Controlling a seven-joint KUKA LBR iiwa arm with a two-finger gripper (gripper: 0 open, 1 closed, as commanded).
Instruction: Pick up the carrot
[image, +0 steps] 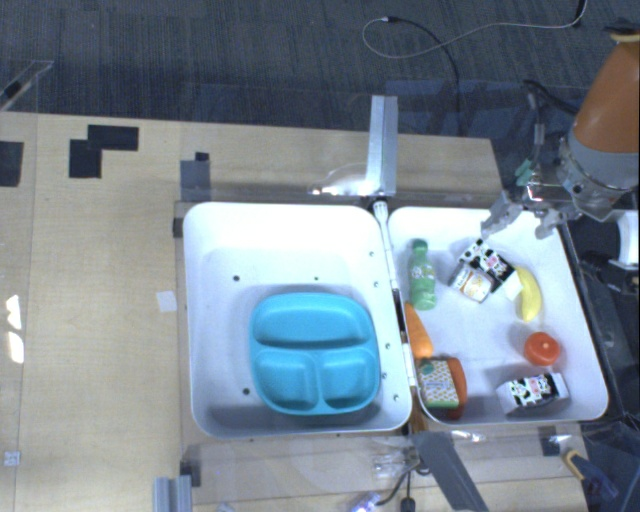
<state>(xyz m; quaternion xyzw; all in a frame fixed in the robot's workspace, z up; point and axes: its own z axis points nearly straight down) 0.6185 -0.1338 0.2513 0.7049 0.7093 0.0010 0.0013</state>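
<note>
wooden bench (90, 300) | left bin (215, 240): blue tray (315, 350) | right bin (575, 330): carrot (418, 334), green bottle (421, 272) | tool (520, 215): spread, empty

One fixed camera above the bench (90, 300) — looking down at a slant, both bins (290, 225) in frame

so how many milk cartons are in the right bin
2. One cow-print carton lies near the back of the right bin, beside the banana. The other carton lies at the front right, just below the orange-red round item. None looks hidden.
</note>
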